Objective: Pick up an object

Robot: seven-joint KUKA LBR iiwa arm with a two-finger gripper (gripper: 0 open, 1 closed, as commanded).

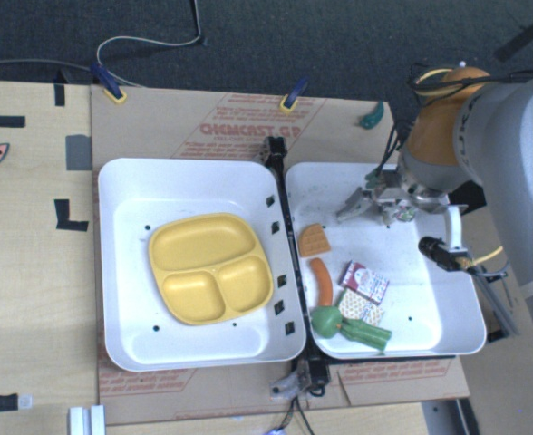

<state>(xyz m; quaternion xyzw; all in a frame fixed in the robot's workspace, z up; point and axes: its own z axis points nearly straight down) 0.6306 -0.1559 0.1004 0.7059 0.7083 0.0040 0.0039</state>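
Left bin (121,243) sits mid-frame left, holding a yellow tray (210,267) with three compartments, lying flat near the bin's centre. Black divider (283,243) runs between the two bins. Right bin (448,320) holds the small stuff, all bunched in its lower left part: orange cracker (314,240) just right of the divider, orange carrot (322,281) below it, lying roughly upright in frame, then a green vegetable toy (350,326) at the bottom, its round head left and stalk pointing right. Red-and-white carton (364,284) lies right of the carrot, tilted, with a checked wafer (353,308) just under it, touching or overlapping the green toy. Gripper (368,203) hangs over the upper middle of the right bin, above and right of the cracker, well apart from the pile; its fingers (349,209) look spread part-open with nothing between them. Arm (484,143) comes in from the upper right, orange band (437,125) above the wrist. Cardboard sheet (239,120) lies under both bins; blue-yellow clamps (295,98) at its top edge.
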